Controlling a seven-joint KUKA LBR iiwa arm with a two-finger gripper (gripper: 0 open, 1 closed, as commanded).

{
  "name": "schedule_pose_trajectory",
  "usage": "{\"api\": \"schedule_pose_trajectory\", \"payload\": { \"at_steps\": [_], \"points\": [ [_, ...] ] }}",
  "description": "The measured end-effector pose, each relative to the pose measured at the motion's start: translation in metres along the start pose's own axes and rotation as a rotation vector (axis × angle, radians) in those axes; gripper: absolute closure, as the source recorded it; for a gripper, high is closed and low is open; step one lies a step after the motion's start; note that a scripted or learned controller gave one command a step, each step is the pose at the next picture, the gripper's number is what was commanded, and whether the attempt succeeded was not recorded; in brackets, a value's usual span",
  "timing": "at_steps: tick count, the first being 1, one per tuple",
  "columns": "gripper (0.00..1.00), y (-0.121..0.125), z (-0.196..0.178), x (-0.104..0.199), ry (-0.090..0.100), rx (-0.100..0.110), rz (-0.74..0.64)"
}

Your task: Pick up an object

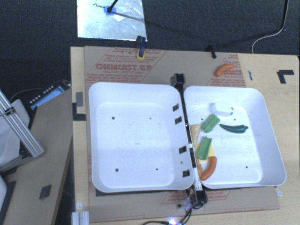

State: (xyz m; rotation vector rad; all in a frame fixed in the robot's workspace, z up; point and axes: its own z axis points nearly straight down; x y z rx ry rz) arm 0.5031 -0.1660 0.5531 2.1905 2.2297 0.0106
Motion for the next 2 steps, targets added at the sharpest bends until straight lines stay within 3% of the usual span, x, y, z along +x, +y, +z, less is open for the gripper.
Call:
{"api": "schedule_pose_trajectory", "payload": {
  "at_steps": [2],
  "points": [
    [1.00, 0.001, -0.023, 0.000, -0.003, -0.008, -0.008]
  ]
}}
